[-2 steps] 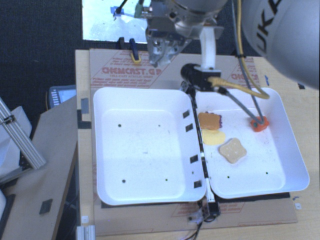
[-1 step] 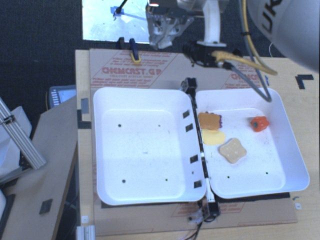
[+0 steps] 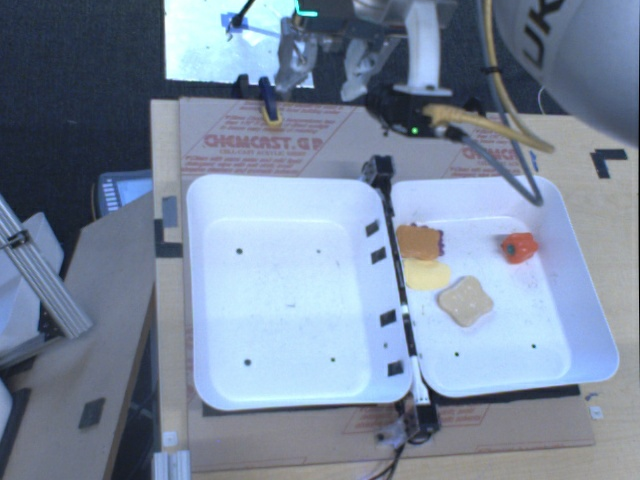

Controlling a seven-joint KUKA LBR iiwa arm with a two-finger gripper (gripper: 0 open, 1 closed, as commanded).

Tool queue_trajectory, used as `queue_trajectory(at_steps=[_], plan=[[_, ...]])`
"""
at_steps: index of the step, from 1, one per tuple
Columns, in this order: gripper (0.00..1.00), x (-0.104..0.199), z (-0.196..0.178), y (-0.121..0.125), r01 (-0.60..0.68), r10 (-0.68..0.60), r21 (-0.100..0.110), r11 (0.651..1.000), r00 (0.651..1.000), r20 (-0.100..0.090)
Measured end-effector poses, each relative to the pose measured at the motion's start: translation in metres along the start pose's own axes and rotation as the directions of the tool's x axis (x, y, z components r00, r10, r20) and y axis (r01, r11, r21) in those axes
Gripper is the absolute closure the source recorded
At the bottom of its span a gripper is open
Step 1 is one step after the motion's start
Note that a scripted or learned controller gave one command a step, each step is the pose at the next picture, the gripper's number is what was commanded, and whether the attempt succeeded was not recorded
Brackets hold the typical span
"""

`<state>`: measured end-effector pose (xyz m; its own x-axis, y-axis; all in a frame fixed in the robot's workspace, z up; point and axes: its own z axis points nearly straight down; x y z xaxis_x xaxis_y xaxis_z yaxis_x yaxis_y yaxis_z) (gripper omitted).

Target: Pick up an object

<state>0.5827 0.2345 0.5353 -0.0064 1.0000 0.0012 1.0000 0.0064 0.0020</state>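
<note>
Tool parked high, nothing grabbed yet

My tool (image 3: 325,68) hangs beyond the bins, fingers apart and empty. The toast (image 3: 465,301), cheese (image 3: 428,275) and cracker (image 3: 419,241) huddle near the right bin's (image 3: 590,313) inner wall, so I reckon a descent there clips the rim or nudges two at once; the pepper (image 3: 518,248) sits apart.

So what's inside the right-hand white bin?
The right-hand white bin holds an orange waffle-like piece overlapping a flat yellow piece, a tan toast-shaped piece and a small red-orange object.
</note>
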Motion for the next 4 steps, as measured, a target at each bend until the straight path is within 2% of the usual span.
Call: queue_trajectory(at_steps=[1,2,3,4], plan=[[1.00,0.000,-0.011,0.000,0.004,-0.004,-0.002,1.000,1.000,-0.001],[0.00,0.001,-0.011,0.000,0.006,-0.006,-0.002,1.000,1.000,-0.001],[1.00,0.001,-0.023,0.000,0.010,-0.010,-0.005,1.000,1.000,-0.003],[1.00,-0.066,0.030,-0.050,-0.010,0.010,0.008,1.000,1.000,0.003]])
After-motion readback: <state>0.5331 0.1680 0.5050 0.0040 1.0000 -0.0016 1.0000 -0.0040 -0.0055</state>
